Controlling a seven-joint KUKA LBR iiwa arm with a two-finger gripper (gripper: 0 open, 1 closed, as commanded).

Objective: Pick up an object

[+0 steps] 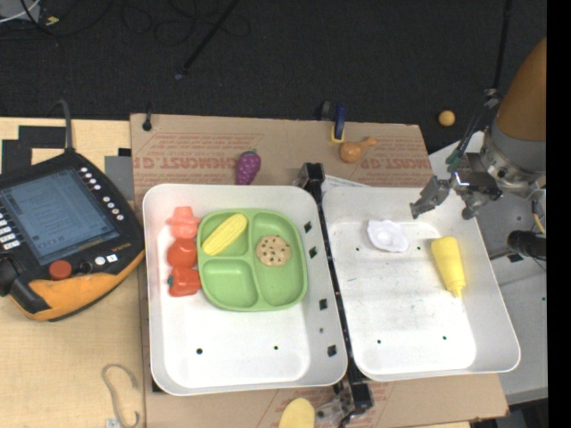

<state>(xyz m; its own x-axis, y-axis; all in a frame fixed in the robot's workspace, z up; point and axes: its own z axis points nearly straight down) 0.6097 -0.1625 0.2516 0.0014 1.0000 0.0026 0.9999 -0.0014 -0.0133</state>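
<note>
1. While its two fingers [425, 201] stand spread apart with nothing between them, the gripper [446, 201] hangs over the far right edge of the right bin [428, 346].
2. Below the gripper, a yellow mustard bottle [449, 263] lies in the right bin; a white egg-shaped piece [385, 235] lies to its left, apart from it.
3. Left bin [232, 346] contents: a green divided plate [252, 261] bearing a corn cob [222, 233] and a cookie [273, 251]; a red toy figure [182, 251] touches the plate's left rim.
4. A teach pendant [62, 230] rests on the bench, left of both bins.
</note>
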